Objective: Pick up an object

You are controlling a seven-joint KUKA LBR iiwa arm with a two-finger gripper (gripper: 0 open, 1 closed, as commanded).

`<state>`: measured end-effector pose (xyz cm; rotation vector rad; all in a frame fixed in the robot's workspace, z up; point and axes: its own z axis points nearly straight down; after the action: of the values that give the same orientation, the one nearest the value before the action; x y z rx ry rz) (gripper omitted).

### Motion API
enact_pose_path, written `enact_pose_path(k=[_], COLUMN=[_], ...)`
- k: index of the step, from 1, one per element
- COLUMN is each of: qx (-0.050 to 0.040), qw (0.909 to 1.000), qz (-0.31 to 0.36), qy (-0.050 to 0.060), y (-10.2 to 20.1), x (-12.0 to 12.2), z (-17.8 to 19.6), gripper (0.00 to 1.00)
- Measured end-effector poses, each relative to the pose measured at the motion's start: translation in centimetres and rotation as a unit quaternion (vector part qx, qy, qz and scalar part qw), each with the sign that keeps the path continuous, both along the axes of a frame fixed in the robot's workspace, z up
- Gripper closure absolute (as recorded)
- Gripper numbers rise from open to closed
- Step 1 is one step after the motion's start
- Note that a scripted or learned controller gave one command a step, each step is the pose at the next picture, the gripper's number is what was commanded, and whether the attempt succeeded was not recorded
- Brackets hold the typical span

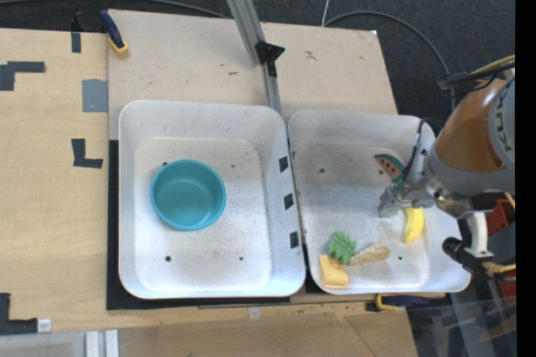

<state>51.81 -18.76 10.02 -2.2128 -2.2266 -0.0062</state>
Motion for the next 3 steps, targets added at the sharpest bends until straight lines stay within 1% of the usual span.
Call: enact_pose_path(k=[1,2,3], qx=[-0.0026,-0.0027,-0.0031], qw=[1.0000,1.0000,1.0000], qz=[-0.002,-0.002,-0.003], qy=[-0.001,-0.001,-0.001], y=[0.9,1.2,0.5], x=[-0.3,-0.9,-0.5], z=[5.6,10.1,14.7], gripper=[1.00,1.00,1.00])
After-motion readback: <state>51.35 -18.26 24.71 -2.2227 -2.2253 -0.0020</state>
